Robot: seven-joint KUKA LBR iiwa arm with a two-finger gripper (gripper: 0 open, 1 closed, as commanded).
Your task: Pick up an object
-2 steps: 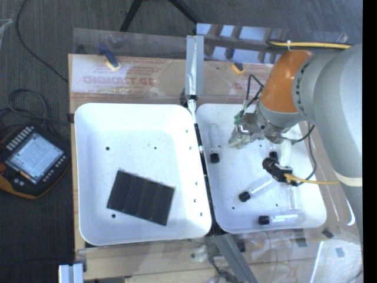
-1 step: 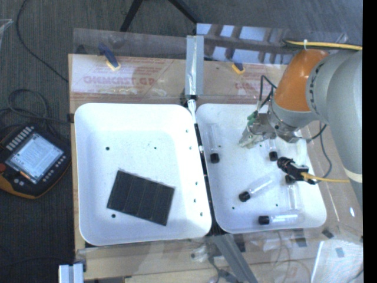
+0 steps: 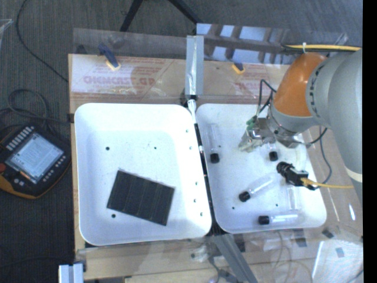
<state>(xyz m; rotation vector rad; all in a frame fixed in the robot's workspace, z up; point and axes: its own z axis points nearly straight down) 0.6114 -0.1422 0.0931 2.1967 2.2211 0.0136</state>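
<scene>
My gripper (image 3: 253, 140) hangs low over the upper middle of the right bin (image 3: 227, 220), below the orange wrist band. Nothing shows held in it. Several clear tubes with black caps lie in this bin: one upright along the left wall (image 3: 211, 139), one slanted in the middle (image 3: 257, 187), one near the front edge (image 3: 277, 219). A small black cap (image 3: 273, 155) lies just right of the gripper. A flat black ribbed panel (image 3: 141, 197) rests in the left bin (image 3: 94, 128), far from the gripper.
A metal divider post (image 3: 194, 69) stands behind the gap between the bins. Another clear tube (image 3: 293, 197) lies by the right bin's right wall. A handheld controller (image 3: 29, 158) sits on the floor to the left.
</scene>
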